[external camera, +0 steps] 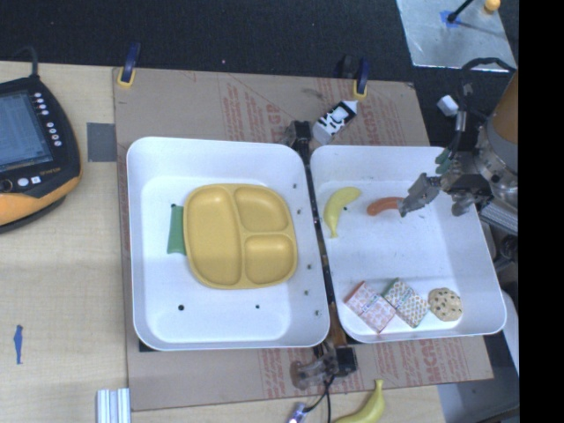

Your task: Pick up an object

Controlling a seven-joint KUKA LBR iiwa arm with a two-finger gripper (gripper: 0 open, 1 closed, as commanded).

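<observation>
Yellow was noted first at the near edge: a banana (366, 405) lay on the cardboard sheet (220, 95) outside the bins, beside some clips and wires. In the right bin (467, 263), along its near wall, a cookie (445, 304) was seen next to two small patterned packets (388, 304), these touching one another. Further back in the same bin, a small yellow banana (337, 208) was recorded near the left wall, and a red sausage (384, 205) lay just beside it to the right. The gripper (441, 196) was observed low over the far right part of that bin, its two fingers spread apart with nothing between them; one fingertip stood close to the sausage's right end, though contact could not be judged. In the left bin (150, 236), a yellow divided plate (240, 234) was seen covering most of a green item (176, 229). A pendant with a screen (31, 152) rested on the bench at far left.
</observation>
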